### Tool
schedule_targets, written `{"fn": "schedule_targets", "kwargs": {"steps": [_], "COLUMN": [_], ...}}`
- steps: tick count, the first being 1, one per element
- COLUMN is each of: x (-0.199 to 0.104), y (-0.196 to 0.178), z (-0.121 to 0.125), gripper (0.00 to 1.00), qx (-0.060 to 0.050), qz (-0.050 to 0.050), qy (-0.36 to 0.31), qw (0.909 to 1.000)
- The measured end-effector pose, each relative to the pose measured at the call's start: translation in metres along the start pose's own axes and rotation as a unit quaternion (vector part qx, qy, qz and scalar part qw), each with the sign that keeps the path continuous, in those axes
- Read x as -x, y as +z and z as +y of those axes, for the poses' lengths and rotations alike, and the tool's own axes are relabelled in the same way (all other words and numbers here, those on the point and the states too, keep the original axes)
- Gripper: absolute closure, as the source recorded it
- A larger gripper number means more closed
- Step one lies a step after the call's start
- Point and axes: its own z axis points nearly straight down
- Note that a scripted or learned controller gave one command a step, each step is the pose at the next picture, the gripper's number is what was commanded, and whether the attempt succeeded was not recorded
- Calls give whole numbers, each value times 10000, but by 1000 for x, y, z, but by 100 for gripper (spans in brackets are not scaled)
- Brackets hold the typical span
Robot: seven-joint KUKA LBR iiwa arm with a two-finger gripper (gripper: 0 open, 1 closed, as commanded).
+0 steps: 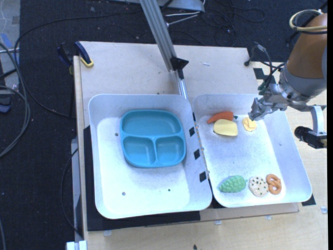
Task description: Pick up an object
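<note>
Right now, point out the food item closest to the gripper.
The small pale-yellow piece, right below the gripper at the right bin's far end. The yellow wedge and orange piece lie further left; the rest sit near the front edge.

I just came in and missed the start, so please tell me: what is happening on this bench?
A grey and orange robot arm reaches into the right bin from the right. Its end effector is low over a small yellow piece, next to a yellow item and an orange one. Nothing is visibly lifted yet. The left bin holds a blue divided tray.
</note>
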Motion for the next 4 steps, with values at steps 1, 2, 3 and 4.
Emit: {"fn": "schedule_targets", "kwargs": {"steps": [1,2,3,4], "x": [0,-58,-113,-160], "y": [-1,-6,-17,-24], "z": [1,-19,-33,-43], "gripper": [100,100,100,100], "qx": [-22,-38,-35,-35], "qz": [6,12,15,16], "qy": [1,-14,-25,-29], "qw": [10000,10000,10000,10000]}}
